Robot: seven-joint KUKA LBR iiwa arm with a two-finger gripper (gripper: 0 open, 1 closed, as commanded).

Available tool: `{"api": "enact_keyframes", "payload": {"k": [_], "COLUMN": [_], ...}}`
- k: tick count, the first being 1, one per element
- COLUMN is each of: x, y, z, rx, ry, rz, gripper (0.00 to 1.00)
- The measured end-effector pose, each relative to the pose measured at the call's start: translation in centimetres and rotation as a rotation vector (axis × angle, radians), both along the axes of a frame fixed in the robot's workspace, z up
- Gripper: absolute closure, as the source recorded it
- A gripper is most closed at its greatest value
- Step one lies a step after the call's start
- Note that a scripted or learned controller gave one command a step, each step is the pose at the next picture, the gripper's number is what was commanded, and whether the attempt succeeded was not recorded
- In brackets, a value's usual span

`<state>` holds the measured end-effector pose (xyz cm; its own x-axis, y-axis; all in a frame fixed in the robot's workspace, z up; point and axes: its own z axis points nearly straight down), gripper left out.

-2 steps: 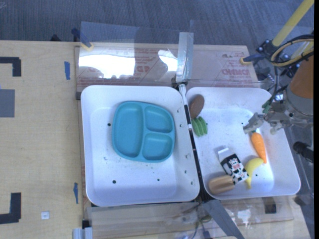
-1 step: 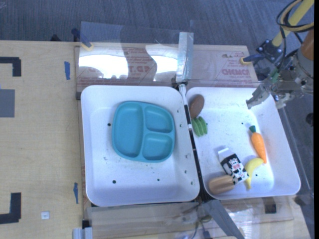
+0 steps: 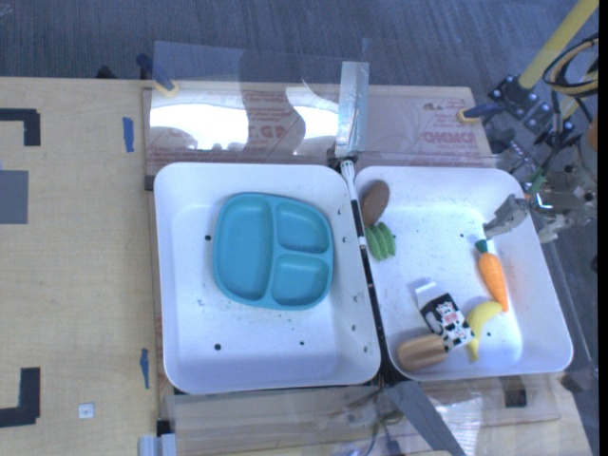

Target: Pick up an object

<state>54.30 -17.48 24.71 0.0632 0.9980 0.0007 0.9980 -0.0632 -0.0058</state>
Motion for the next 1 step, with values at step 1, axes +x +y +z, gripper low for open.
{"api": "enact_keyframes", "payload": {"k": [1], "x": [0.49], "y": [-1.86], "z": [-15.26], "rx": [-0.001], "ry": [-0.008], "rz": [0.032], "gripper": [0.00]}}
